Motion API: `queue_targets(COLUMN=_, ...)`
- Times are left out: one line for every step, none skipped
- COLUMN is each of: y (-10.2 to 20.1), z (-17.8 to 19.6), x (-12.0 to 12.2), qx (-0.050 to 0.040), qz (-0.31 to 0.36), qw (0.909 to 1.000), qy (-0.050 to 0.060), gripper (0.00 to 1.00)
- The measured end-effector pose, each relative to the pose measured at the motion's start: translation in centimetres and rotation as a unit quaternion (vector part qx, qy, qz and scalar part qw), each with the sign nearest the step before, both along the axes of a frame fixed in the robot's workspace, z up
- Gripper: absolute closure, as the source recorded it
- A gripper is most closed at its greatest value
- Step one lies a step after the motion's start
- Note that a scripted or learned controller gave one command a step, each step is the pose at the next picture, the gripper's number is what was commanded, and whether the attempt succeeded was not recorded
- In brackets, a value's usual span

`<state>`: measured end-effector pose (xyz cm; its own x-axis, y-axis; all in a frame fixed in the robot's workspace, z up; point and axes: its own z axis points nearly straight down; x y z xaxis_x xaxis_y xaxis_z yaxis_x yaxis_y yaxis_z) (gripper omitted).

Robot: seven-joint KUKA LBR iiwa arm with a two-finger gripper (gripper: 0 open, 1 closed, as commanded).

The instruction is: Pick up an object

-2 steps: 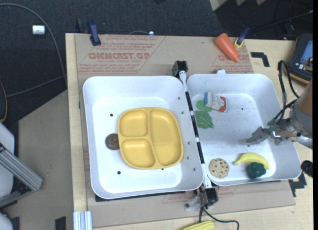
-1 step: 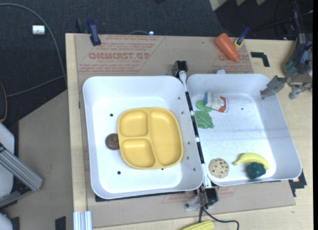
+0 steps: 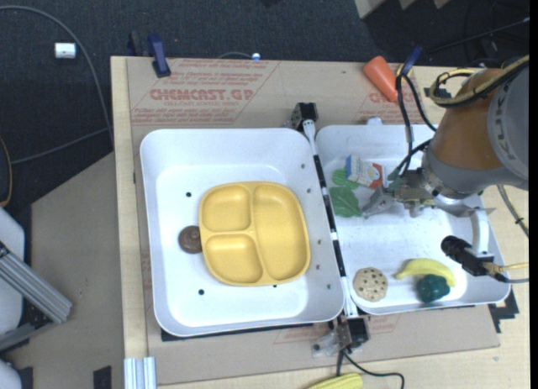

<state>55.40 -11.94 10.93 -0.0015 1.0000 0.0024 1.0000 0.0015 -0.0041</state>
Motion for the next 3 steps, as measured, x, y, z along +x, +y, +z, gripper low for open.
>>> queue_targets(y=-5.3, z=-2.7, x=8.3, qx=0.0019, qz=0.001, qw=0.9999, qy=0.011, gripper=0.00)
queue_targets(y=1.0, z=-2.5, x=11.3, qx=-0.0005, qz=0.000, qw=1.0000, qy=-0.002, gripper=0.00)
queue_targets(y=0.9, z=-1.4, x=11.3, qx=-0.0022, qz=0.000, qw=1.0000, qy=-0.003, gripper=1.00)
